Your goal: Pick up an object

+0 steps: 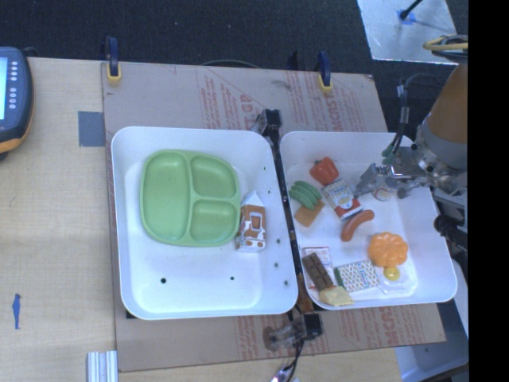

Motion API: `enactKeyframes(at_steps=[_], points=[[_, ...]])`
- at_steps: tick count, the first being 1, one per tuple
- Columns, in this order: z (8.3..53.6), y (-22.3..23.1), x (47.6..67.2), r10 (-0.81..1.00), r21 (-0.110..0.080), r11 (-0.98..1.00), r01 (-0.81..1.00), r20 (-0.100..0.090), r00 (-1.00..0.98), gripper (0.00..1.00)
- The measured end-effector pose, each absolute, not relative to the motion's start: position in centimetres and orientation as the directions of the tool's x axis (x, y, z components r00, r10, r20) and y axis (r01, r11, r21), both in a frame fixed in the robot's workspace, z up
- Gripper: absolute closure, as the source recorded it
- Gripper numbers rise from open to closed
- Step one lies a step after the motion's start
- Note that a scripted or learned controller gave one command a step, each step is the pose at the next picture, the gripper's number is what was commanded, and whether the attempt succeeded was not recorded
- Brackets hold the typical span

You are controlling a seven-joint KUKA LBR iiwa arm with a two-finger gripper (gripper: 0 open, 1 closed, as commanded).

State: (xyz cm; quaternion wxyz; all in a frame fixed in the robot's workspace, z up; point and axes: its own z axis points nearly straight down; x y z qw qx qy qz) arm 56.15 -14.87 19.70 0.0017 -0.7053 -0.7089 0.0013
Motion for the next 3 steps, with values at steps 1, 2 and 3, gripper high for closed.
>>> enactKeyframes(at_steps=[1, 2, 3], points=[[10.2, -10.7, 55.0, 1.000, -0.005, 0.009, 1.000, 0.000, -0.009, 0.00], [9.6, -10.9, 60.2, 1.000, 0.003, 0.005, 1.000, -0.002, -0.005, 0.00], [9.5, -10.3, 65.6, 1.000, -0.020, 0.010, 1.000, 0.001, -0.010, 0.00]])
